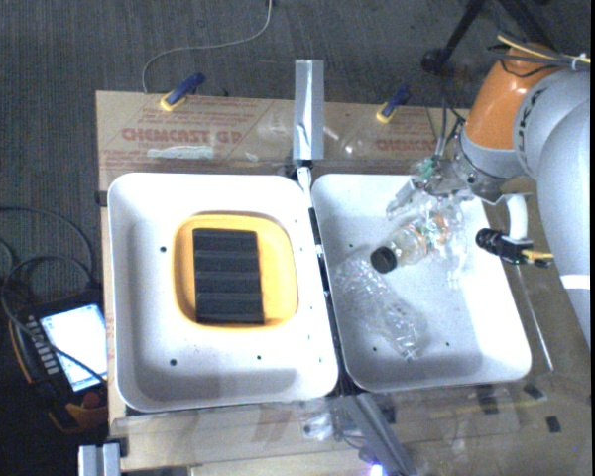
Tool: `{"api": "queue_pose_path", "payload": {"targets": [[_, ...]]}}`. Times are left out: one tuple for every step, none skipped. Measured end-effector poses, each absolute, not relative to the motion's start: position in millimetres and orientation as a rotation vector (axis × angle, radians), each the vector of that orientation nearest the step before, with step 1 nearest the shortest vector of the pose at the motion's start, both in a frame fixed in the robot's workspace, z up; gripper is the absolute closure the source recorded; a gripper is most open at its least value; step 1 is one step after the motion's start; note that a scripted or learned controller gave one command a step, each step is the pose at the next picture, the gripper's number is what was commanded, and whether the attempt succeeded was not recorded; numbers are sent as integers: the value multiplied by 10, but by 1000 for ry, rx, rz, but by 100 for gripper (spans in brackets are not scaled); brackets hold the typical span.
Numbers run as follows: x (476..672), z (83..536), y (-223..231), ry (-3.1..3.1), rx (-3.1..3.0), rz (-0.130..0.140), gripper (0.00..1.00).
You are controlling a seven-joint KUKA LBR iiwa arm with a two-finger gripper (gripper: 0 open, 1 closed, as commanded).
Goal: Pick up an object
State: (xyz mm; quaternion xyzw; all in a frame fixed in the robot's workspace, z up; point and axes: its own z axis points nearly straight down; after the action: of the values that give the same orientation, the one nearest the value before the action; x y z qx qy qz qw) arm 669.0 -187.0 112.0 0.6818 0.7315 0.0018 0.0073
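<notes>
Gripper (431, 181) low over right bin's (496, 360) far side, fingers unclear, can't tell state; clear bottle (409, 243) just below it; yellow tray (236, 271) in left bin (139, 355).

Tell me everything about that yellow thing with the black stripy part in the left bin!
The yellow thing is a flat, rounded square that looks like soft sponge or foam. On top sits a black rectangular pad with ridges running across it, in about four bands. It lies flat in the middle of the left bin, a little turned, resting on the white floor. Nothing else touches it. The gripper is over in the other bin.
</notes>
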Motion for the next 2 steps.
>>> {"api": "queue_pose_path", "payload": {"targets": [[6331,1065,-2186,2328,2060,39,0],[6435,1043,-2155,2210,2196,39,0]]}}
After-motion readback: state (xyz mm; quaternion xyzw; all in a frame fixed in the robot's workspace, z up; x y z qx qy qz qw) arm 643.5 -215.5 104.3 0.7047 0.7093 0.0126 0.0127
